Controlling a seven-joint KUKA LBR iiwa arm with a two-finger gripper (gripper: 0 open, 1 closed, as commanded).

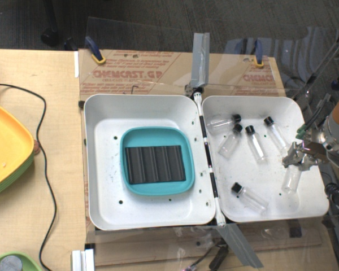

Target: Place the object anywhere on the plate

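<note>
On the worktop (22, 219) sit two shallow white bins side by side. Left bin (101, 202) carries the teal plate (156, 186), square with rounded corners, dark ribbed centre; nothing on it. Right bin (311, 202) carries the clear vials with black caps: a cluster of three near its upper left (229, 131), one slanted upper right (274, 131), one lying near the lower middle (248, 196). A stack of yellow plates (5, 151) lies at the far left of the worktop, off-task, with a black cable (45, 168) running past it.

Arm enters from the right. Tool (296, 158) is low over the right bin's right side, directly above another vial (292, 179) lying against that side. Tool state: cannot tell, the finger area is too small and cluttered to read. No vial seen between the fingers, so the object counts as in the right bin, not grasped.

Risks, judged:
- Vial is smooth, round and clear; it could roll or squirt out as the tool closes.
- Its place close by the bin wall may block one finger.
- A weak pinch could drop it crossing the rims between bins.
- On the ribbed plate it may roll off.
</note>
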